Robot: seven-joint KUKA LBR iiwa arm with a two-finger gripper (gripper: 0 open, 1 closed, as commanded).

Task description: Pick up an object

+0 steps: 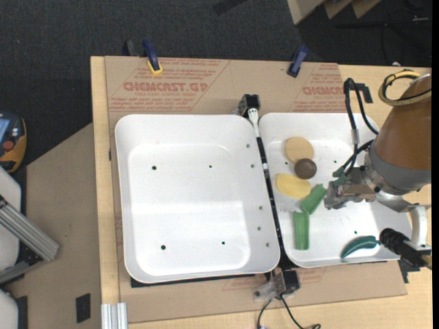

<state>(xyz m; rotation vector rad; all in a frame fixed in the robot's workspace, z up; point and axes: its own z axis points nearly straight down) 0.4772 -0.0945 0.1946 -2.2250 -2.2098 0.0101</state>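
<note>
Five items in right bin [329, 125], frame right. Hand [337, 196] beside green piece [306, 212]: light, stiff plastic; grip its straight shaft. Hand state: can't tell.

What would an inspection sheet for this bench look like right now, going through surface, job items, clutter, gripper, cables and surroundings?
Surface: brown board with red lettering, bearing a left bin and a right bin side by side.
Job's things: all in the right bin: tan round piece, brown ball, yellow piece, green bent piece, teal curved piece.
Clutter: nothing seen in the left bin.
Gripper: gripper low over the right bin, beside the green bent piece's upper end; no item seen between its fingers.
Cables: black cable looping along the arm; another cable at the front edge.
Surroundings: blue clamps at the board's rear edge, dark carpet.
</note>
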